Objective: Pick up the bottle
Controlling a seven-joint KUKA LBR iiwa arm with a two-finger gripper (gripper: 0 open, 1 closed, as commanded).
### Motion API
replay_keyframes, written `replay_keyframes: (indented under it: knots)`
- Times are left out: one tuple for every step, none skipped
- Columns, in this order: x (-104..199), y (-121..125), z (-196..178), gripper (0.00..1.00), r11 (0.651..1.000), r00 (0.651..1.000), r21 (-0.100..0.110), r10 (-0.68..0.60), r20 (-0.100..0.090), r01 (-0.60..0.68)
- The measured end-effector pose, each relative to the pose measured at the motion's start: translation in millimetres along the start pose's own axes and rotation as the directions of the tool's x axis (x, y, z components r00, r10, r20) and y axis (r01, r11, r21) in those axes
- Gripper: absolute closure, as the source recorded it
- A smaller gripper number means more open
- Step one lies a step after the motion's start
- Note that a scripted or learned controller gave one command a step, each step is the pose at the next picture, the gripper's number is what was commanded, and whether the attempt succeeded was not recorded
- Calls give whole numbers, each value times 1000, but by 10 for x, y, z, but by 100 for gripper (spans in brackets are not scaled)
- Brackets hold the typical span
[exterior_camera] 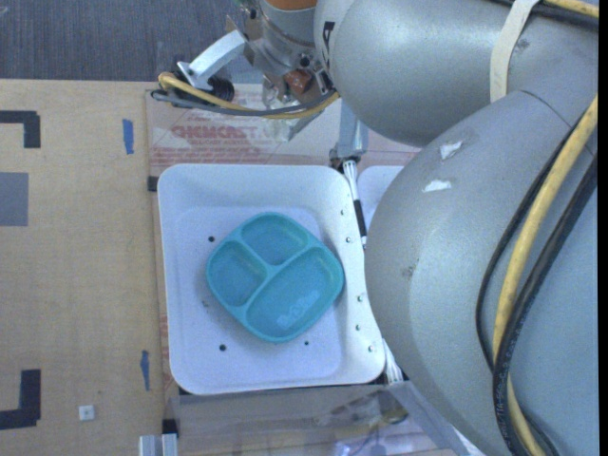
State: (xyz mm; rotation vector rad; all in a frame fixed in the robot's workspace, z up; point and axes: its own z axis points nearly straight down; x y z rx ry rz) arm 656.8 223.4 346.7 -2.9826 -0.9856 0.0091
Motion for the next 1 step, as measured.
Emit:
replay_keyframes:
  knots:
    - [-205,-130,672,100,993,993,-1,115,-1,-115]
